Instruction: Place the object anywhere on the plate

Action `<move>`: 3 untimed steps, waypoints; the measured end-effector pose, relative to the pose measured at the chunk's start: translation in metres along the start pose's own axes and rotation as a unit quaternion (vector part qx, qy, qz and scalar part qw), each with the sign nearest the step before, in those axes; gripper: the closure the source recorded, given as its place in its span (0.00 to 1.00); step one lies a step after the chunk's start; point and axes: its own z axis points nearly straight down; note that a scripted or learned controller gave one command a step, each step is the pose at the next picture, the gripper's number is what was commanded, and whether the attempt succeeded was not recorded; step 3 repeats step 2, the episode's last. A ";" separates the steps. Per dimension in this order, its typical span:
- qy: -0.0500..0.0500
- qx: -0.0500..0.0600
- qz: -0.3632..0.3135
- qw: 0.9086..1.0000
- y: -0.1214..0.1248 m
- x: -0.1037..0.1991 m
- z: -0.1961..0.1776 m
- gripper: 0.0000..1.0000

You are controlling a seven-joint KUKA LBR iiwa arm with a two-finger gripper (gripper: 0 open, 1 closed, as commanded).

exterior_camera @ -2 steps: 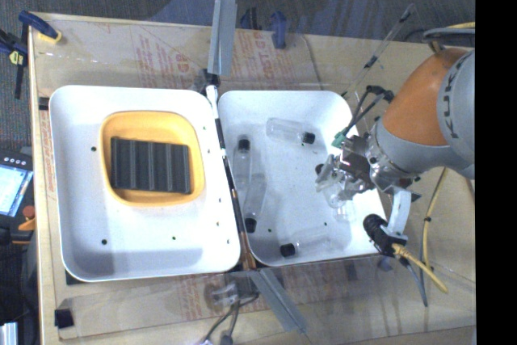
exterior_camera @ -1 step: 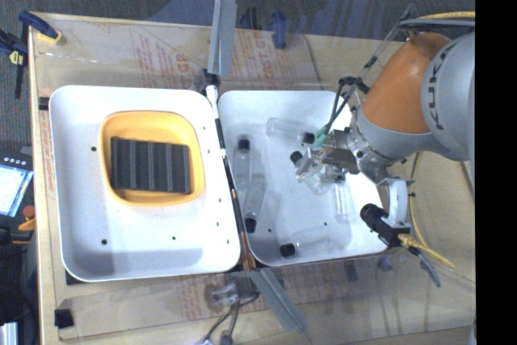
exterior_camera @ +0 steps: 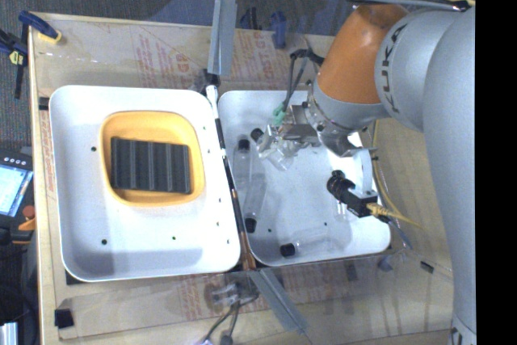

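Two white bins are set side by side on the bench. A yellow plate [exterior_camera: 152, 124] with a dark ribbed centre lies in the left bin [exterior_camera: 77, 174]. The gripper [exterior_camera: 284, 133] is positioned low over the far part of the right bin [exterior_camera: 315, 230]; its state cannot be told. No object is seen between it and the bin floor clearly enough to be identified. The pick step is judged to be in hand. Next, a secure grasp, a lift and a traverse to the plate are required.
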 end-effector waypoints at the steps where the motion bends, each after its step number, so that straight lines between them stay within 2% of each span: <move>1: 0.000 -0.001 -0.101 0.995 0.025 0.062 0.014 1.00; 2: -0.001 -0.001 -0.101 0.995 0.025 0.062 0.013 0.00; 3: -0.001 -0.001 -0.101 0.995 0.025 0.062 0.013 0.00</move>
